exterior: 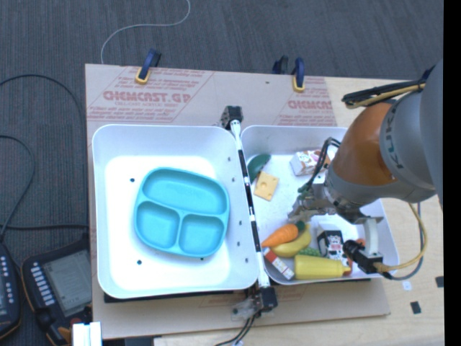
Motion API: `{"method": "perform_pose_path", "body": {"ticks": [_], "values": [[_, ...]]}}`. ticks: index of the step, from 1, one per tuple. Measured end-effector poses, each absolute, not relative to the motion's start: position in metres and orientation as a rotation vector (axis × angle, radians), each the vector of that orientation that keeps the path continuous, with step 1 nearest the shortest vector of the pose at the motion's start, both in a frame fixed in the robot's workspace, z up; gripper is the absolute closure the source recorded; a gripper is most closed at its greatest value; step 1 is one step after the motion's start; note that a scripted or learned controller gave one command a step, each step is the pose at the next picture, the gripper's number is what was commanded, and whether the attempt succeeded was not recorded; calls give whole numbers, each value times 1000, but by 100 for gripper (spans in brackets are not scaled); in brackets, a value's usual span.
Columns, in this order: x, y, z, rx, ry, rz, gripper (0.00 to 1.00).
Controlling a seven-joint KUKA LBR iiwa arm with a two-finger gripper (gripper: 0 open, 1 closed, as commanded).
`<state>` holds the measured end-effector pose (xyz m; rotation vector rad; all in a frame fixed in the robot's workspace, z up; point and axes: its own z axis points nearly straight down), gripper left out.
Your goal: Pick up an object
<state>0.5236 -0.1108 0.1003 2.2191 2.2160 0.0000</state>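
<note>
The right bin [374,215] holds several toy foods. An orange carrot [279,236] lies over a yellow banana [291,248]. A yellow bottle [318,267] rests at the front wall, and a cheese wedge [266,186] and a dark green piece [257,165] lie near the divider. My gripper [305,209] hangs low in the middle of this bin, just above and to the right of the carrot's leafy end. The wrist blocks the space under it, and nothing shows as held.
A blue three-part plate [181,212] sits in the left bin [115,157]. A small printed box [305,162] lies at the right bin's back, and a small card [333,244] and a red-and-white item [279,266] at its front. A cable [403,264] loops off the arm.
</note>
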Motion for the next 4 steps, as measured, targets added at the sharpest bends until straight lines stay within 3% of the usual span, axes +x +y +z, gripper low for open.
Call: {"method": "perform_pose_path", "body": {"ticks": [1, 2, 3, 4], "values": [[523, -111, 100, 2219, 2216, 0, 0], [523, -111, 106, 2222, 2220, -5, 100], [584, -225, 113, 2224, 2223, -7, 100], [563, -224, 105, 2224, 2225, -7, 100]]}}
